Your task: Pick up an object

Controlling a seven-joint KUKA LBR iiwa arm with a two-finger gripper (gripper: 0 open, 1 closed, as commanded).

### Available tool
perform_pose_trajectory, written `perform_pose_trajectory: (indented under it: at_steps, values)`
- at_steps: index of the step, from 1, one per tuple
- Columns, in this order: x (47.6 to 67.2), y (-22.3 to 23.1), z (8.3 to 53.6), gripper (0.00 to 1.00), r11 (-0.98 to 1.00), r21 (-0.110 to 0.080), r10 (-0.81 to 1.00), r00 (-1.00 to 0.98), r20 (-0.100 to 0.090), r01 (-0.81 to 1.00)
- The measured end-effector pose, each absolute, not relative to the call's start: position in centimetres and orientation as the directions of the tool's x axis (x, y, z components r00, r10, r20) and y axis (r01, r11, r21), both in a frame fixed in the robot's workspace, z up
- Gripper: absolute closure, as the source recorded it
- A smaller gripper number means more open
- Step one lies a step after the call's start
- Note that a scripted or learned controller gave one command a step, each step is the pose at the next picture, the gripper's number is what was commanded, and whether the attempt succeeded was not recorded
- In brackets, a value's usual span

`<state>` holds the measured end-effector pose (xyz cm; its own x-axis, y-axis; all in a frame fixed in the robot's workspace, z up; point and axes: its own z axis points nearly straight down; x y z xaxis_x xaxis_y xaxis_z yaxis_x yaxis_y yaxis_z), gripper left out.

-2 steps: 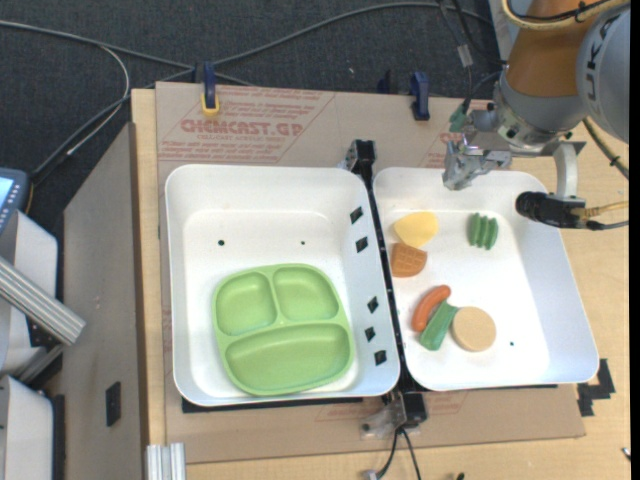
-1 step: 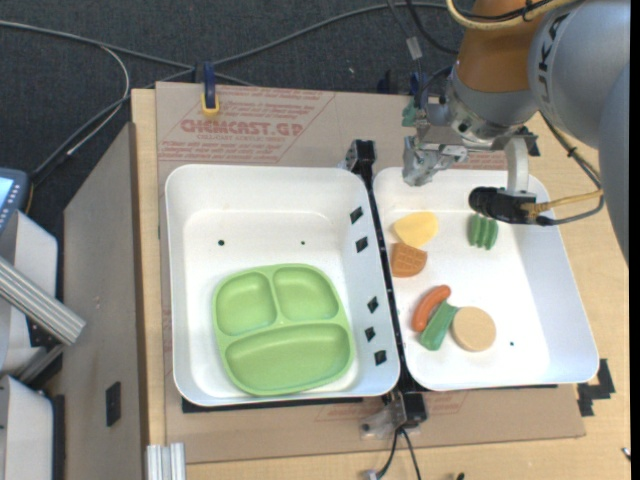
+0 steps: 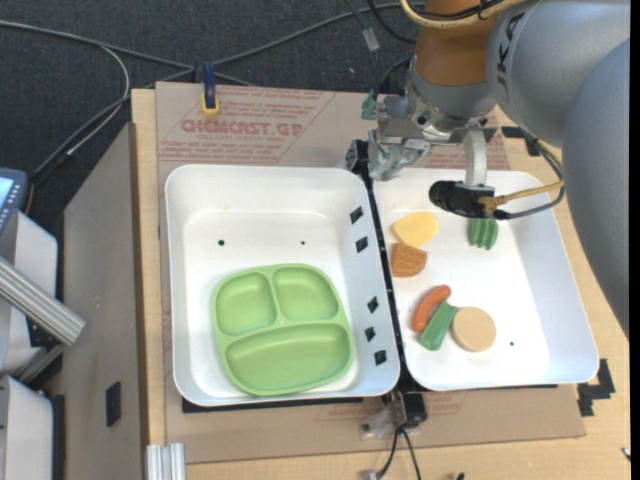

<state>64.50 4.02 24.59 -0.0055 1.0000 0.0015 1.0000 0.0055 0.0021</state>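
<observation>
On your left, the left bin (image 3: 190, 193) holds a green divided plate (image 3: 285, 328) near its front. Past the dividing rims, the gripper (image 3: 385, 158) hangs over the back left corner of the right bin (image 3: 540, 268); you cannot tell how its fingers stand, and nothing shows between them. In that bin lie a yellow piece (image 3: 416, 228) touching an orange waffle piece (image 3: 407, 260), then a carrot (image 3: 432, 306), a green pod (image 3: 437, 328), a tan round biscuit (image 3: 474, 329), and farther back a green pepper (image 3: 483, 232).
</observation>
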Motion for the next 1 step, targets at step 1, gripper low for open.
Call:
perform_pose_trajectory:
  at_steps: [1]
  values:
    - [64.05, 8.92, 23.35, 1.00, 0.005, -0.004, 1.000, -0.005, 0.002, 1.000]
